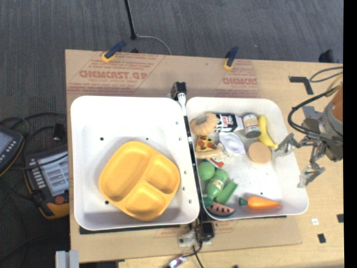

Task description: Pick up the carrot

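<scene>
A: Carrot (262, 204) — where was it?

B: In the right bin (290, 197), near the front wall, towards the front right corner. It lay flat on the bin floor.

A: Pose?

B: Roughly level across the view, slightly tilted. Green stub end pointed left, orange tapered tip pointed right.

A: Look of it?

B: Toy-like, smooth, bright orange body, small dark green top.

A: Anything touching it?

B: Green end sat just beside a watermelon slice (221, 208); could not tell if they touched. Orange body lay free on bare white floor, nothing on top of it.
</scene>
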